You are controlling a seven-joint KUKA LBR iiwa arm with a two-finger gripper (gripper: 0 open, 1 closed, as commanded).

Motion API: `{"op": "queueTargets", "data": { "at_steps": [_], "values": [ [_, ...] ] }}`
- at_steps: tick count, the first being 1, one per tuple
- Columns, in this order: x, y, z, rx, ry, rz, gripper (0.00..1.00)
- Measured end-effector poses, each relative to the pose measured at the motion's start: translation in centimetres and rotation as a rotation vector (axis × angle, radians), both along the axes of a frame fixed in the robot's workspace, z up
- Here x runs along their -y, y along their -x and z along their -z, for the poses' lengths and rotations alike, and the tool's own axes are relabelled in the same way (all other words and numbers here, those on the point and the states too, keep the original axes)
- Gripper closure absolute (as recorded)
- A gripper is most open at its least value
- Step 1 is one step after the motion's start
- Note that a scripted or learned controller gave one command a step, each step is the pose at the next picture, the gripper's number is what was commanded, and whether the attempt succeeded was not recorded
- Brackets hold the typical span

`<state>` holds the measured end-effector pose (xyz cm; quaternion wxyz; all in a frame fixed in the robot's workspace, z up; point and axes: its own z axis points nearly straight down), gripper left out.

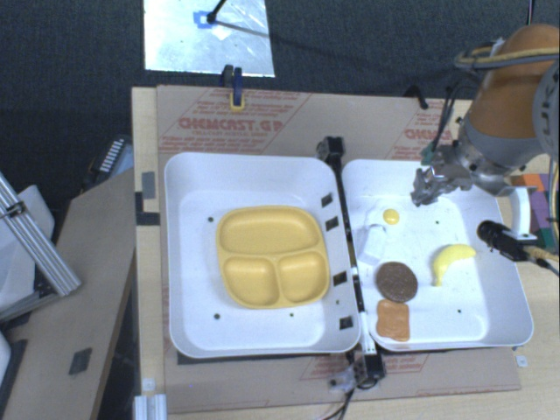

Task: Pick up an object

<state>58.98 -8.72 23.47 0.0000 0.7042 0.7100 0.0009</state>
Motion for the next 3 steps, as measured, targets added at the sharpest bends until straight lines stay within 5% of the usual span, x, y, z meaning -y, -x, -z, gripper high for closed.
{"op": "queueTargets", "data": {
  "at_steps": [3],
  "values": [
    [-14.9,5.4,0.6,-0.002,0.0,-0.001,1.0]
  ]
}}
